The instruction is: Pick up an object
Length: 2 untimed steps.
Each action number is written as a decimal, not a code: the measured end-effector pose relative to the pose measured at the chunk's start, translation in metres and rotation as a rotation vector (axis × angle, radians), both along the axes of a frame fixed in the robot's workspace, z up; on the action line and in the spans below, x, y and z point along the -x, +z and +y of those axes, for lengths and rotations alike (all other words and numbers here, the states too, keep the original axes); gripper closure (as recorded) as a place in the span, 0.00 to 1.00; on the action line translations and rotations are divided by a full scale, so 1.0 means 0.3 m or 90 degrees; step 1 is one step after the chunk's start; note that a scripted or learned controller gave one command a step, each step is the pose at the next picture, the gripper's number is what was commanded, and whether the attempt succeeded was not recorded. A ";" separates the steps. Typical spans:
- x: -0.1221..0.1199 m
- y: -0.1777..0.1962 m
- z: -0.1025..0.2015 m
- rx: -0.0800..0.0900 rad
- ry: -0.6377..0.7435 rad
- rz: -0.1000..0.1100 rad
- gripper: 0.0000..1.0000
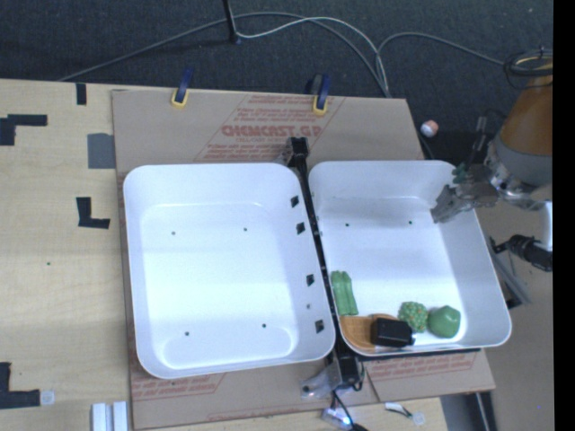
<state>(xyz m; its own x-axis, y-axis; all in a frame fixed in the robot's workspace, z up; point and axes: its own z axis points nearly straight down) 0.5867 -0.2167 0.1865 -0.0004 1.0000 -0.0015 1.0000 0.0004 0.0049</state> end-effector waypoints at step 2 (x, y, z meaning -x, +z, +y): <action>0.027 0.081 0.196 -0.002 0.002 0.003 1.00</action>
